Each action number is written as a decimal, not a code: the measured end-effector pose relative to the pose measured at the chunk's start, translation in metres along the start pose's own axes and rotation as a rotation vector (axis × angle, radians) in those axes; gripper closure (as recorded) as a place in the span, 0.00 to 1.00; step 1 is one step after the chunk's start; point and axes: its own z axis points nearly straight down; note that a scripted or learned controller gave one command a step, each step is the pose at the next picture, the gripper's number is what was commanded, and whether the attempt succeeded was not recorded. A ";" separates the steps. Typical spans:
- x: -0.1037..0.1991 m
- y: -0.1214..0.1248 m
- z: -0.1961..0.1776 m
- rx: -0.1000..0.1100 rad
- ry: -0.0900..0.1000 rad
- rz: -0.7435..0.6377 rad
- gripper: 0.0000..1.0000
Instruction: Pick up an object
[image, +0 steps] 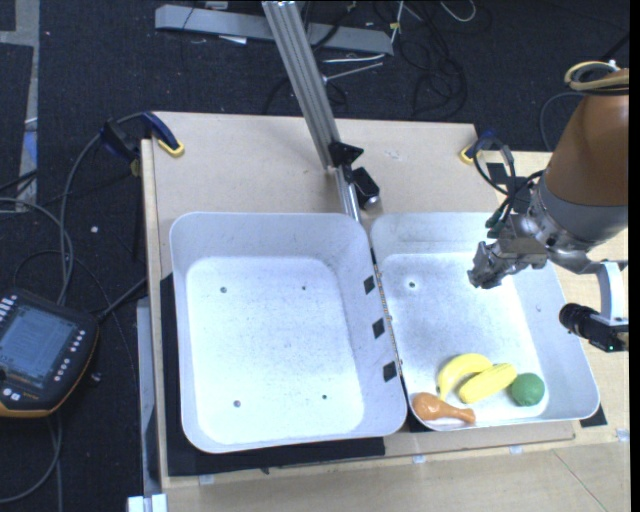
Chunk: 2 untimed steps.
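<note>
In the right bin (440, 310), near its front edge, lie a yellow banana-shaped toy (472, 377), a green ball (527, 389) to its right, and an orange drumstick-shaped toy (443, 408) at the front left. My gripper (486, 272) hangs over the bin's back right part, well behind these objects. Nothing shows between its dark fingertips. Their gap is too small and dark to read.
The left bin (270, 330) sits beside the right one, joined along a ridge with black clips (380, 326). A slanted metal pole (315, 95) rises behind the bins. A teach pendant (35, 350) lies on the floor at left.
</note>
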 end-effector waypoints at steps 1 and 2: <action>0.044 -0.002 0.012 0.001 0.000 0.000 1.00; 0.099 -0.004 0.006 0.000 0.001 -0.002 1.00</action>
